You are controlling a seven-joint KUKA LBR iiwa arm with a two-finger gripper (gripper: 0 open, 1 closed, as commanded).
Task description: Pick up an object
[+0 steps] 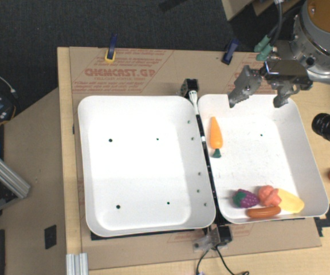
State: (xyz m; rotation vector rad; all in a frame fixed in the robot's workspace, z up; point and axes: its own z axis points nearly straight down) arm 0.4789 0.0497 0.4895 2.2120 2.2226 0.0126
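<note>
Nearest you, four toys crowd the right bin's (311,171) front corner: purple grapes (246,199), a pink piece (269,195), a yellow piece (291,201) and a red sausage (263,212) touching one another, which would make a clean grip awkward. Your easier target looks like the orange carrot (215,133), lying alone along that bin's left wall. Your gripper (259,98) hovers above the bin's back edge, fingers (238,91) spread wide and holding nothing. To the left, the other bin (93,171) sits alongside on the worktop (73,73).

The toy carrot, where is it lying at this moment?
The toy carrot lies in the right bin, close to its left wall, apart from the toy food cluster at the near edge.
</note>
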